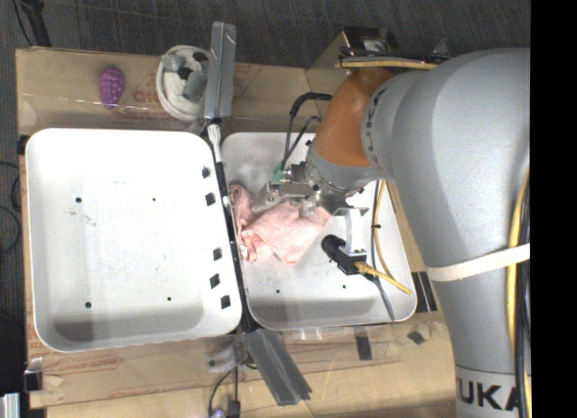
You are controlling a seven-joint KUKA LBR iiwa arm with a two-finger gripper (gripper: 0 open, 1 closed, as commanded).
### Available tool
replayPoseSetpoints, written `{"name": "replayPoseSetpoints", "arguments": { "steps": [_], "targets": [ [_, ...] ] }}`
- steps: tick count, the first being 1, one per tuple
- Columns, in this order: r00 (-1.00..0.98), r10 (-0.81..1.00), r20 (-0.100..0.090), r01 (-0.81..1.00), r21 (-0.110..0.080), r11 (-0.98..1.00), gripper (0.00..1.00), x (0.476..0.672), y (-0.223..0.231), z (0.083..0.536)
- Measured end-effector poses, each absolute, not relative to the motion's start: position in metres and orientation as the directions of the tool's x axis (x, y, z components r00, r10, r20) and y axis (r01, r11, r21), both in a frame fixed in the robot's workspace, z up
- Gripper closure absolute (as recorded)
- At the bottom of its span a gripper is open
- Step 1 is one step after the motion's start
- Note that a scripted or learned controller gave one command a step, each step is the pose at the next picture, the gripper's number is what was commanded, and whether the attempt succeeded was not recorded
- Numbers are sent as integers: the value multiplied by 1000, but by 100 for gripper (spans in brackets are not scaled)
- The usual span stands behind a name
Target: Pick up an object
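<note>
I see the gripper (pixel 296 193) down on the pink cloth (pixel 275 231) in the right bin (pixel 311 315). Can't tell its state from here. Left bin (pixel 117 326) sits alongside.

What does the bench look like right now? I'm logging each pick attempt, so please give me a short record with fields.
arm: grey with orange band, reaching in from the right over the right bin
hand: low over the pink cloth, at its upper edge; grip not discernible
pink cloth: crumpled, in the right bin, against its left wall
left bin: white, beside the right bin
outside bins: purple object and white coiled object on the cardboard behind the left bin
</note>
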State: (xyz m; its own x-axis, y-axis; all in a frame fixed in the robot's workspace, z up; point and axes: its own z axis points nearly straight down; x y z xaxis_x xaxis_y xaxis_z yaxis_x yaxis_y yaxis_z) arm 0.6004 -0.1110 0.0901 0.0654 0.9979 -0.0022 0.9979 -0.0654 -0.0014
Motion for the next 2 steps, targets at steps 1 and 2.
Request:
{"name": "replayPoseSetpoints", "arguments": {
  "steps": [1,2],
  "targets": [
    [62,998,-4,998,-4,-62,100,600,-111,97],
    [-237,971,0,971,-3,237,100,641,-73,188]
  ]
}}
